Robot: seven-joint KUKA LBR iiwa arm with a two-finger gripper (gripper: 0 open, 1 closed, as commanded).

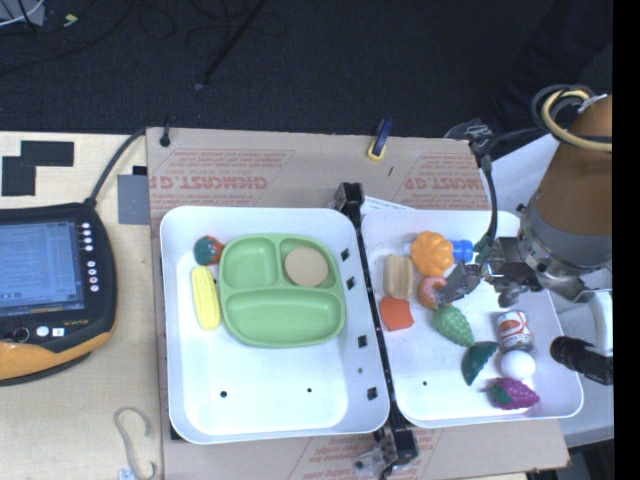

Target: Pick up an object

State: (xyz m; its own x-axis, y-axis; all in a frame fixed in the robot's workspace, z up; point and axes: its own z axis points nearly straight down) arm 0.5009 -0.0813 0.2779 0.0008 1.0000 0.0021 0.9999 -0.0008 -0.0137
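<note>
Two shallow white bins (262,408) sit side by side on the tabletop. Nearest in the right bin lie a purple toy grape bunch (513,394), a white egg (517,365) and a small red-labelled can (513,328). Farther in, a green bumpy toy vegetable (453,324) lies slanted, its long axis running from far-left to near-right, just near-left of the gripper (487,280). Its dark fingers (460,282) stand spread apart with nothing between them, hovering beside a pink ring-shaped toy (432,291) and an orange toy pumpkin (432,252). A short drop toward the near left would likely meet the green vegetable.
</note>
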